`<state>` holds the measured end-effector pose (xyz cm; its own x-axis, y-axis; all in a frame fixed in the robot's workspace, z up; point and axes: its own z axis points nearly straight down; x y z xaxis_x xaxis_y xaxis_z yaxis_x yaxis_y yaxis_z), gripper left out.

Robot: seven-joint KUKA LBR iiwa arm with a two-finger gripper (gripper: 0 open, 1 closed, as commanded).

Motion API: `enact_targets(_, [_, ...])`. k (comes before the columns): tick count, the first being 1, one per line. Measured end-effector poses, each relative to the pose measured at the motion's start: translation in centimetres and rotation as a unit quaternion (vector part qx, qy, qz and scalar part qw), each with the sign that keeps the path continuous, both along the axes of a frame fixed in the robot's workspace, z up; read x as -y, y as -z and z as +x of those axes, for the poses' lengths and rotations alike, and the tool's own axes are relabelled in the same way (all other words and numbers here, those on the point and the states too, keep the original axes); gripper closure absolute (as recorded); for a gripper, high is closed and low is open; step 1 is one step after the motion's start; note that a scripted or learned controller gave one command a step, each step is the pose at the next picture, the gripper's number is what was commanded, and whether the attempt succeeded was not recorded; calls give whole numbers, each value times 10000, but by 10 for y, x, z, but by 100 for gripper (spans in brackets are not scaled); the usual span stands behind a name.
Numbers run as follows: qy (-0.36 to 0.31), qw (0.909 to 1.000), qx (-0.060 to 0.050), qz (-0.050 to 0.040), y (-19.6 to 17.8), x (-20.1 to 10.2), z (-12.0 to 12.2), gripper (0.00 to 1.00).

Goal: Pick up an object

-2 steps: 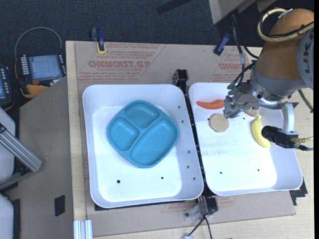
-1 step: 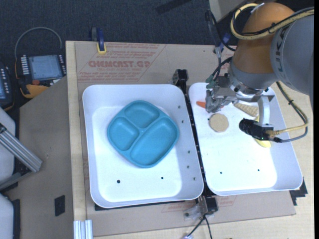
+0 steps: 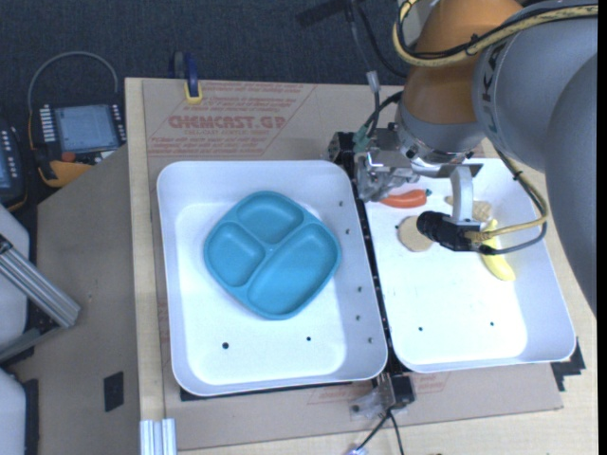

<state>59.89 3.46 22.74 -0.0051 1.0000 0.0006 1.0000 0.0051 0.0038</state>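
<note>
arm (image 3: 531, 74) over right bin (image 3: 455, 339); gripper (image 3: 387, 173) by orange object (image 3: 410, 198), openness cannot tell; blue plate (image 3: 272, 252) in left bin (image 3: 190, 335)

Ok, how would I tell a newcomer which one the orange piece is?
Take the white bin on the view's right. Near its far left corner, close by the hand, lies the orange piece. It is slim and orange-red; the disc beside it is round and tan.

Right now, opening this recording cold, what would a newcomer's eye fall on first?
The blue divided plate lying in the middle of the left bin stands out most against the white. Next comes the arm with its orange band, leaning over the far end of the right bin, where an orange-red piece, a tan disc and a yellow piece lie close together.
</note>
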Motion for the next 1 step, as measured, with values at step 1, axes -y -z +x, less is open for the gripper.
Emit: enact_targets(1, [2,10000,-2,-1,10,-47,23,100])
